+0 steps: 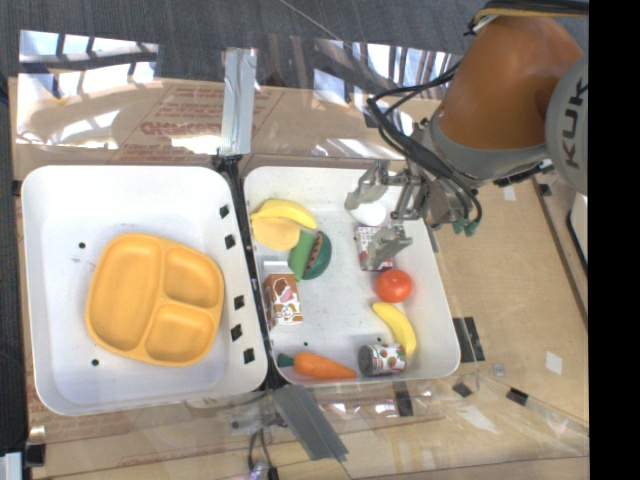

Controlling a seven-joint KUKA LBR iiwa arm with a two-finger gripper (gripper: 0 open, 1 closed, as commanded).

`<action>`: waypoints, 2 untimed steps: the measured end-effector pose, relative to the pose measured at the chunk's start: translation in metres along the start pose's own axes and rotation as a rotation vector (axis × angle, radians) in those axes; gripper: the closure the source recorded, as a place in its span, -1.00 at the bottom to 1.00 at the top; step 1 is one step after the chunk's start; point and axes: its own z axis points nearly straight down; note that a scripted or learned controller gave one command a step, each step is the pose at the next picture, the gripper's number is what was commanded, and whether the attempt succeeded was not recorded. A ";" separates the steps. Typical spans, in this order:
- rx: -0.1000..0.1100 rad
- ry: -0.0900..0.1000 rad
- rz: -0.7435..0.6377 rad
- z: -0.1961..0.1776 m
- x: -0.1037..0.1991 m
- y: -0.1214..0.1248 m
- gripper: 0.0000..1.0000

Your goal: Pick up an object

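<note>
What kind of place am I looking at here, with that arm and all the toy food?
Probably a robotics lab test bench: a grey and orange robot arm reaches over two shallow white plastic bins, one holding a yellow sectioned plastic tray, the other toy food like a small red plastic tomato.

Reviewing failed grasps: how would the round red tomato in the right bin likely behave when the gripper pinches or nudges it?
The round red tomato looks smooth and glossy, so it may slip from a pinch. Being near-spherical, it would probably roll if nudged, perhaps toward the small yellow banana just below it. It looks like toy plastic, so it is likely light and stiff.
</note>
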 end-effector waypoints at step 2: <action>-0.004 0.009 0.250 0.156 0.015 -0.077 -1.00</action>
